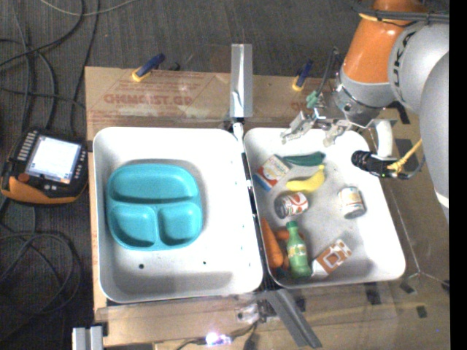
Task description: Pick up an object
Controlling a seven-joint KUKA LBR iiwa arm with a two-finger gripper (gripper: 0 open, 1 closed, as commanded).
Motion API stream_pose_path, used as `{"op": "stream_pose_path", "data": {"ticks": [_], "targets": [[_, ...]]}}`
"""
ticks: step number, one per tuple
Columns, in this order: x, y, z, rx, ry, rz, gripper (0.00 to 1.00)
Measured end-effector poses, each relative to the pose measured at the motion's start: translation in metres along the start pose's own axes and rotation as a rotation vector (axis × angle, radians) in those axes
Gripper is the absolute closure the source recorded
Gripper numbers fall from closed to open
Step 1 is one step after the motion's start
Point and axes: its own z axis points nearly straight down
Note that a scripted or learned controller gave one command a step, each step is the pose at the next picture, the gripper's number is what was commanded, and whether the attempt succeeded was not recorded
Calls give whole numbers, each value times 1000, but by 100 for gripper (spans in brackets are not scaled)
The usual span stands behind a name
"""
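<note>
Claw: hangs over the far rim of the right bin, toward that bin's far-left corner. Metal fingers appear spread with nothing between them; released, holding nothing.

Candidate objects, all inside the right bin, all lying on the near side of the claw:
- Green pepper-like piece, closest to the claw, long axis running across the bin, parallel to its far rim.
- Banana, touching or just beside the green piece on its near side, same crosswise lie, slightly tilted.
- Small red-and-white carton, toward the bin's left wall, just beside the two above.
- Red can, on its side near the bin's middle.
- Silver can, on its side toward the right wall, apart from the rest.
- Carrot and green bottle, side by side along the left wall, long axes running near to far.
- Orange-and-white box, toward the near rim.

Judgement: the green piece or banana needs the shortest travel, but they crowd each other; the silver can has the most free room around it.

Surface: smooth white bin floor, shallow walls. Left bin carries a teal divided tray. Worktop of brown board lies under both bins.
</note>
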Motion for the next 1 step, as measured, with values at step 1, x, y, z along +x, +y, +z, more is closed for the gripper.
{"op": "stream_pose_path", "data": {"ticks": [1], "targets": [[-5,4,-19,0,-4,412,0]]}}
